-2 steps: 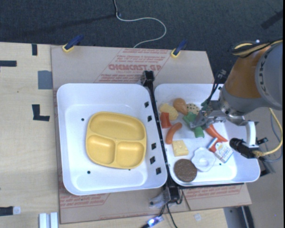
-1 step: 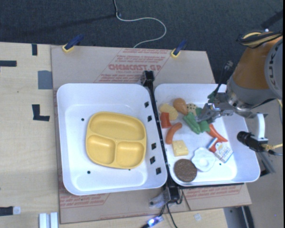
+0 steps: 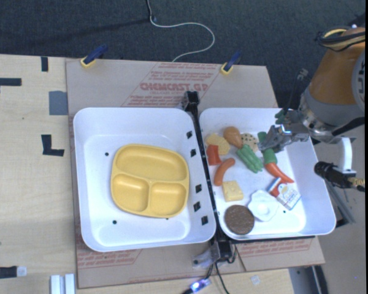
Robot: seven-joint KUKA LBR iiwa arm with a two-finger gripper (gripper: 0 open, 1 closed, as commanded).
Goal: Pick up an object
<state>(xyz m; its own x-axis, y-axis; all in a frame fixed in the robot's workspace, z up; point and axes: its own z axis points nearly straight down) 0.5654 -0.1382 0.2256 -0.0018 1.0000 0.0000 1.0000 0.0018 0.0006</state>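
Note:
The right white bin (image 3: 313, 182) holds several toy foods. Among them are a green vegetable (image 3: 250, 159), a carrot (image 3: 277, 169), an orange sausage (image 3: 223, 171), a cheese cube (image 3: 233, 191), a brown round patty (image 3: 239, 219), a fried egg (image 3: 263, 206) and a small printed packet (image 3: 288, 196). My gripper (image 3: 275, 139) hangs low over the bin's far right part, just above the carrot's green top and right of a spotted cracker (image 3: 249, 139). Nothing visibly sits in it.
The left white bin (image 3: 92, 139) holds a yellow divided plate (image 3: 150, 180). A black divider with clips (image 3: 199, 164) separates the bins. A brownish roll (image 3: 233, 136), a yellow piece (image 3: 218, 143) and a red piece (image 3: 213, 155) lie near the divider. The arm's grey body (image 3: 337, 90) stands to the right.

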